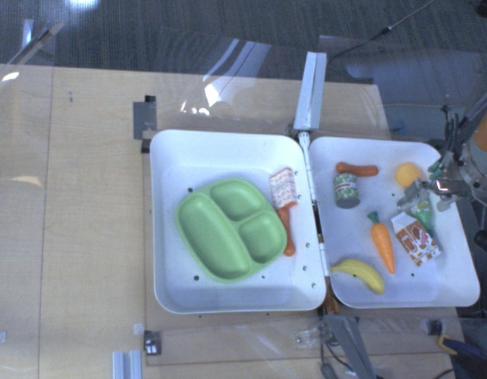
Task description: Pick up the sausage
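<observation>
small reddish-brown toy sausage (357, 168) lay near right bin (456, 290) far edge; likely light, stiff, smooth plastic, best pinched across middle. end effector (434, 186) state unclear.

You can count two white bins, a left one (172, 290) and a right one (456, 290). In the left bin you have one green plate (227, 229), one small packet (283, 186) and one orange-red stick (287, 229). In the right bin you have one sausage (357, 168), one can (346, 189), one yellow fruit (409, 174), one carrot (383, 245), one banana (360, 272) and one snack pack (416, 239).
</observation>
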### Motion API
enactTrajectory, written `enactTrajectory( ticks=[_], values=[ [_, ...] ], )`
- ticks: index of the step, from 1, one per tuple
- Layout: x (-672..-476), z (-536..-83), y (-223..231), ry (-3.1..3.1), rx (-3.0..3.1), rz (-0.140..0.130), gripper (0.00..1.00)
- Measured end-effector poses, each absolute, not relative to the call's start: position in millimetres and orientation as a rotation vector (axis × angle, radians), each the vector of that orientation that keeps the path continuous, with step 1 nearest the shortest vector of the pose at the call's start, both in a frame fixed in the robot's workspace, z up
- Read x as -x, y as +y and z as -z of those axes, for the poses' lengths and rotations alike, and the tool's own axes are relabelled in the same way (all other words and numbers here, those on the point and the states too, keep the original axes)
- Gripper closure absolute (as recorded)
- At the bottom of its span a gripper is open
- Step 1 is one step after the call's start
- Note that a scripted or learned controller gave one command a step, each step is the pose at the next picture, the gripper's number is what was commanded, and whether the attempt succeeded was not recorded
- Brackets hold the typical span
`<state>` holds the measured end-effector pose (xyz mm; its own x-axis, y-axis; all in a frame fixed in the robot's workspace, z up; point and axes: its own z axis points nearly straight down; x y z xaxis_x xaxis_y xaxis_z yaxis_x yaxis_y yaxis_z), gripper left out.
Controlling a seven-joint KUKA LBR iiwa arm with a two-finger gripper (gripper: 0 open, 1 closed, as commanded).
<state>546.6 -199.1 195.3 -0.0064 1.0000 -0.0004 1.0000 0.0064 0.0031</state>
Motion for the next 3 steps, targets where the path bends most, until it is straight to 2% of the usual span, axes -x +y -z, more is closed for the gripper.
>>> enactTrajectory(
  ticks=[1,2,3],
  values=[
    [-612.7,-94,-133,2.109,-2.321,-0.008,0.0],
    [-646.7,-86,-182,2.114,-2.334,0.012,0.0],
    [-661.3,-86,-191,2.106,-2.391,0.037,0.0]
  ],
)
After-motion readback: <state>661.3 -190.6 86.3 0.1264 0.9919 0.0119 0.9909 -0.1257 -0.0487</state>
